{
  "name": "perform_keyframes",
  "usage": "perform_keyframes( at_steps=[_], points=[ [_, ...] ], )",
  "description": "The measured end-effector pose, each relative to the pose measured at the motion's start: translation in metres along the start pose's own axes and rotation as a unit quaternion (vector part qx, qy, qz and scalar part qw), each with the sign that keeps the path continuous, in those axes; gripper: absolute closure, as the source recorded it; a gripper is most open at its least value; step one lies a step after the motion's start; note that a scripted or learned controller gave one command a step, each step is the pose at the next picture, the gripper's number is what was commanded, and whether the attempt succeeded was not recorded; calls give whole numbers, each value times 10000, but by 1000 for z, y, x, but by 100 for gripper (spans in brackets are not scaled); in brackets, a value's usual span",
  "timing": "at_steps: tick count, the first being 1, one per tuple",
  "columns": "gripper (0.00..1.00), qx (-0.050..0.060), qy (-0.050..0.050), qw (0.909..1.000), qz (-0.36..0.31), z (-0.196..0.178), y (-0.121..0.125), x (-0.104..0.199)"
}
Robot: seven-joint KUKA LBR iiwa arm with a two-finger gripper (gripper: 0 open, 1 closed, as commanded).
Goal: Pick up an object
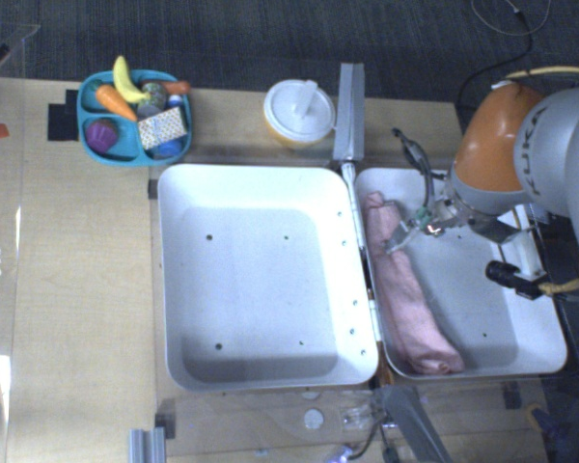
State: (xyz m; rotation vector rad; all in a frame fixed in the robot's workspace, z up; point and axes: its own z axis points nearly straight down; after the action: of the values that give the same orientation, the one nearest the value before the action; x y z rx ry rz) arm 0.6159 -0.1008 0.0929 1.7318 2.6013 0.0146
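Observation:
A pink cloth (405, 297) lies rumpled along the left wall of the right bin (531, 350), from its far corner down to its near edge. My gripper (412, 231) hangs over the upper part of that bin, its tips right at the cloth's right edge near the top. Behind it sits the arm's orange band (492, 148). Whether the tips touch the cloth is not clear.
The left bin (261, 278) is beside the right one, a metal divider post (348, 114) between their far ends. A blue tray (135, 119) of toy food and a white-lidded yellow container (299, 112) sit on the bench behind. A black cable part (513, 280) overhangs the right bin.

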Motion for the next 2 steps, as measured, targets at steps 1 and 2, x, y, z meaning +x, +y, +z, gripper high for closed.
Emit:
perform_keyframes(
  at_steps=[1, 2],
  points=[
    [0, 116, 56, 9996, -233, 2, 51, -14],
    [100, 25, -14, 9997, -261, -12, 56, -16]
  ],
)
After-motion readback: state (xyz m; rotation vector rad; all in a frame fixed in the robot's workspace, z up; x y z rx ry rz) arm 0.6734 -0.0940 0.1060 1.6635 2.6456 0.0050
